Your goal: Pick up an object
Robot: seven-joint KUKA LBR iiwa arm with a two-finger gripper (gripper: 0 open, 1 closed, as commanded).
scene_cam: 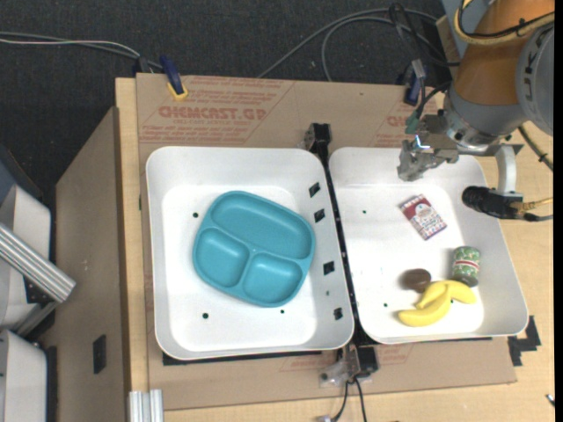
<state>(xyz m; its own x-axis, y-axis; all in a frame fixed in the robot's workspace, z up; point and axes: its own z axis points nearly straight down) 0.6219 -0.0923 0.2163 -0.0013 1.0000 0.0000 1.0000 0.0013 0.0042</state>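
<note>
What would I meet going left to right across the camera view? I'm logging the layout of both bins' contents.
Blue tray → brown ball → card packet → banana → small can. The gripper hangs above the right bin's far edge, roughly level with the ball in this order.

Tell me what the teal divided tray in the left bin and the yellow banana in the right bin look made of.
Teal divided tray: likely moulded plastic, smooth matte, uniform colour, rounded compartments. Yellow banana: probably plastic toy fruit, evenly bright; real fruit can't be excluded.
</note>
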